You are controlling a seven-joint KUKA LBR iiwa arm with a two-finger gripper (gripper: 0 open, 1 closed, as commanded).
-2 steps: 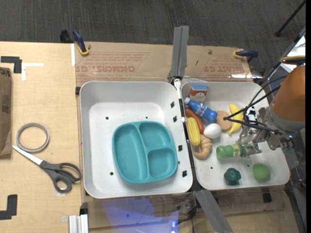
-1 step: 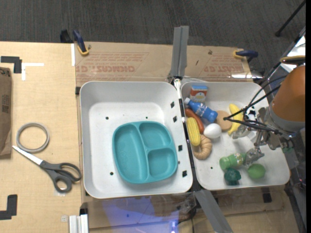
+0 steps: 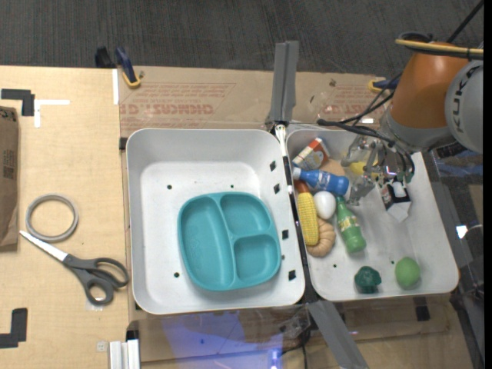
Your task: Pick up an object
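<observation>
I see the jaws (image 3: 367, 177) low in the right bin (image 3: 430, 229), but I cannot tell their state. At their nine o'clock lies a blue bottle (image 3: 326, 181); at seven, a green bottle (image 3: 350, 229), corn (image 3: 307, 214) and egg (image 3: 325, 204). The left bin (image 3: 154, 160) holds a teal tray (image 3: 229, 241).

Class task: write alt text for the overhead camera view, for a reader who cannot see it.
A grey and orange robot arm hangs its gripper over the right bin, which holds a blue bottle, corn cob, egg and green bottle. The left bin holds a teal divided plate.
</observation>
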